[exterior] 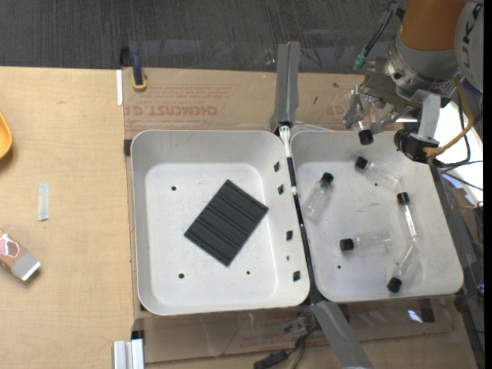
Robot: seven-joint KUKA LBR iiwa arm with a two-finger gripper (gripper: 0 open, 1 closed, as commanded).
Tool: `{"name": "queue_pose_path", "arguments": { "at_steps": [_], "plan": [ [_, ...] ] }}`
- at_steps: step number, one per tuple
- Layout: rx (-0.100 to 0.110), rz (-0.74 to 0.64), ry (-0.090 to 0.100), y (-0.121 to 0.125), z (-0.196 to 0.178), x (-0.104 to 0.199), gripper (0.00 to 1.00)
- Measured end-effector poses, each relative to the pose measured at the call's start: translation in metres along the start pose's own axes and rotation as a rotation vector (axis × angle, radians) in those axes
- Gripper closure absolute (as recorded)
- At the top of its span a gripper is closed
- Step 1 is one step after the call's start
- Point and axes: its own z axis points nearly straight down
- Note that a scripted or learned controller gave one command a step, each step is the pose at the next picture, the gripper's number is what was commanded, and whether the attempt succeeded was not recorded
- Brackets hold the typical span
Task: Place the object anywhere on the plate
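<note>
down at the bottom right of the frame a clear vial (pixel 406 267) lies in the right bin (pixel 438 283), with 4 more scattered above it. the dark ribbed plate (pixel 226 222) sits bare in the left bin (pixel 146 229). gripper (pixel 367 127) hangs at upper right, a black-capped vial (pixel 366 136) at its tip, but we can't tell if it's actually pinched. so we'd say the placing is all still to do.

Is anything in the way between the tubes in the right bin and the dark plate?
Only the two bins' raised rims meeting in the middle separate the tubes from the dark ribbed plate. The plate's surface is bare. The end effector is above the right bin's far edge.
</note>
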Motion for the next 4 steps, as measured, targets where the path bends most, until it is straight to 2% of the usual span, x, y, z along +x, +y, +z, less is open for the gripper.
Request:
{"name": "queue_pose_path", "arguments": {
  "at_steps": [1,2,3,4],
  "plan": [
    [0.001,0.109,0.000,0.017,-0.108,0.045,1.00],
    [0.001,0.025,0.000,0.031,-0.110,-0.011,1.00],
    [-0.001,-0.214,0.000,0.047,-0.115,-0.070,1.00],
    [-0.002,-0.314,0.000,0.052,-0.139,-0.122,1.00]
  ]
}}
